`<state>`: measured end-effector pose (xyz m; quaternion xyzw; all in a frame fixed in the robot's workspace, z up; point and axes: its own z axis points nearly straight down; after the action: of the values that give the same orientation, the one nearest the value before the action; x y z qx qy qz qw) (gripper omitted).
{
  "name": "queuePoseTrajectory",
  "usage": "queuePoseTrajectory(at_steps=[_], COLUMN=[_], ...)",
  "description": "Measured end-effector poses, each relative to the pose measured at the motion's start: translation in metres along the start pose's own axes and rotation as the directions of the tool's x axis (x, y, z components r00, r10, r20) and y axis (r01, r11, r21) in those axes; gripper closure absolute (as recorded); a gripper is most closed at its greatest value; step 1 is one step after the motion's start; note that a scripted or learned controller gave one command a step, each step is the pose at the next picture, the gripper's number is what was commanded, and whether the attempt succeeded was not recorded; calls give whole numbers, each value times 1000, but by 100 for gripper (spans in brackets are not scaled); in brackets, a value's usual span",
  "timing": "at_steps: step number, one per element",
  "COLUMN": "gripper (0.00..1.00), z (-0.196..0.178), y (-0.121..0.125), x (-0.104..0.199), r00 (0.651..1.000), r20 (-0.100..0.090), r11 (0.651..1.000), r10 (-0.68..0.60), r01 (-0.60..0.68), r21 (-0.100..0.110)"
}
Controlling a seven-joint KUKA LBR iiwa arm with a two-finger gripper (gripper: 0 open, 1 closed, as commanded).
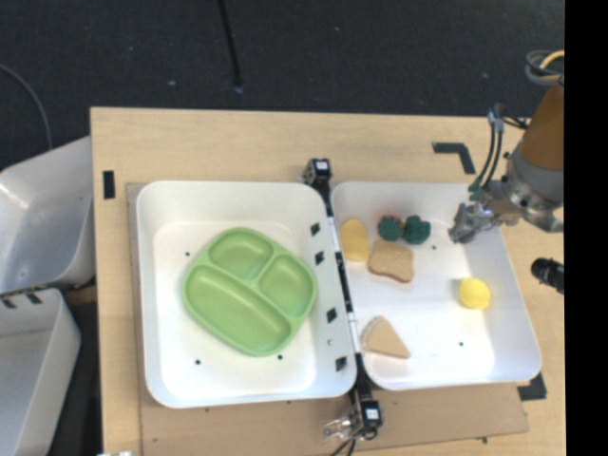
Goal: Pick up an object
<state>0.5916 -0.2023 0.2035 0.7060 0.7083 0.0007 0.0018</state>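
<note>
A pale wooden bench top sits on a dark floor, seen from above at a slant, w/ two shallow white plastic bins side by side on it.

The left bin holds a round green plastic divided plate, three compartments, lying flat near the bin's centre.

The right bin holds five small items. A pale yellow oblong piece lies just beside the divider between the bins, at the far-left of this bin. Next to it, a dark green knobbly piece, in two lumps, sits toward the bin's far wall. A tan bread-shaped piece lies just below the green one, close to the yellow oblong. A tan wedge-shaped piece rests near the front-left corner, well apart from the others. A bright yellow ball-like piece sits alone toward the bin's right side.

The grey arm w/ orange band reaches in from the right; its two-finger gripper hangs over the right bin's far-right corner, near the rim. Nothing shows between it and any item; cannot tell whether it is spread or closed. It is near the dark green piece but apart from it, and above the yellow ball in frame.
</note>
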Motion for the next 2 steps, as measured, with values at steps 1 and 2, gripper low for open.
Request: queuePoseTrajectory(at_steps=[1, 2], gripper=[100, 100], z=[-16, -26], y=[14, 20], x=[46, 96], r00=[1000, 1000], r20=[-2, -2], r11=[1000, 1000], r10=[-3, -4], r01=[3, 4], r21=[0, 0])
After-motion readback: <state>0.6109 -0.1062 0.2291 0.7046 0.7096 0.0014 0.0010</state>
